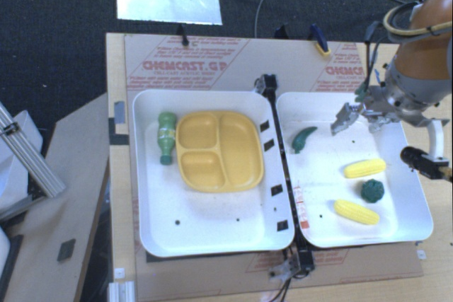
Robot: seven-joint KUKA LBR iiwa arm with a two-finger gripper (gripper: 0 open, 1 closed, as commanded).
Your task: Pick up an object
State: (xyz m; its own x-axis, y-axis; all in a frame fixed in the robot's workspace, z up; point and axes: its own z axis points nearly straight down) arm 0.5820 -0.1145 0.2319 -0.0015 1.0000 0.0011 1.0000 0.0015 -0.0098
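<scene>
1. Two white bins [212,240] sit side by side.
2. Yellow tray [218,151] and green bottle [166,138] lie in the left one.
3. Gripper [345,120], fingers parted and holding nothing, hovers at the right bin's twelve o'clock.
4. Corn cobs [364,167] [356,211], broccoli [372,190] at five o'clock; pepper [304,138] at nine.
</scene>
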